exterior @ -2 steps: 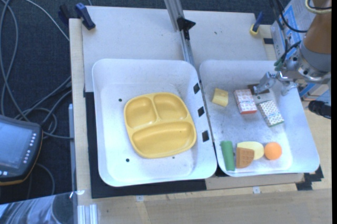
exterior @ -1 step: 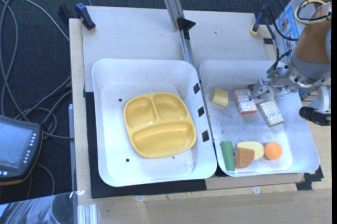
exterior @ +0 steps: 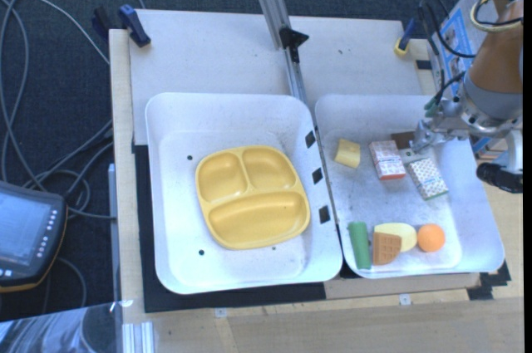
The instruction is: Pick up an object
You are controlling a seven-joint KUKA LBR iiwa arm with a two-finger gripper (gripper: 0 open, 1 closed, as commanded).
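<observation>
a green stick (exterior: 358,244), waffle (exterior: 386,247) and orange (exterior: 431,237) line the right bin's (exterior: 482,218) near edge; the end effector (exterior: 422,137) hovers beside two cartons (exterior: 387,159), grip state unclear.

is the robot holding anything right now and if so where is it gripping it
Nothing can be seen held. The gripper hangs over the right bin, near the two small patterned boxes, and no object shows between its fingers.

Grey arm (exterior: 490,98), orange band above wrist, metallic pincer (exterior: 421,137).
</observation>
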